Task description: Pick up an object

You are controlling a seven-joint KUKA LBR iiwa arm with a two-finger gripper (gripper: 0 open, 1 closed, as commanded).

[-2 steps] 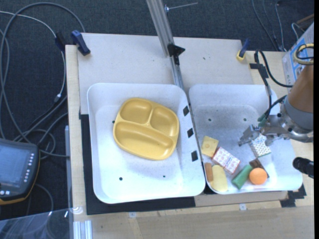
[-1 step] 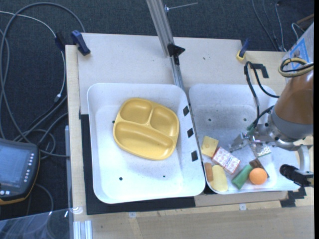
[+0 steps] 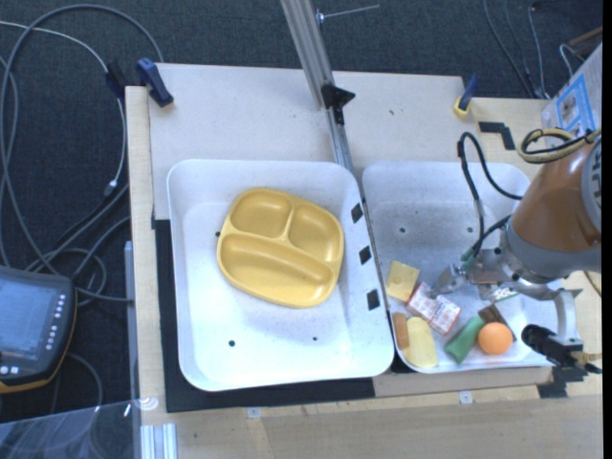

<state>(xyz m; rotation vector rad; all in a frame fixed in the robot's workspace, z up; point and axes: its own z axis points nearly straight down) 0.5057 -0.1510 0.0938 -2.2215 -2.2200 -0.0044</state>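
Objects pile [image 3: 442, 323] sits in right bin [image 3: 421, 199], near-corner cluster: orange ball [image 3: 494, 338], green block [image 3: 465, 338], wrapped packet [image 3: 432, 308]. Tool [image 3: 475, 273] just above pile; approach step. Open/closed: can't tell. Next: descend, grip one.

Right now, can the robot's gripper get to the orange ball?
Probably yes. The gripper hangs just above the pile in the right bin, and the orange ball lies close by with nothing on top, only a green block beside it.
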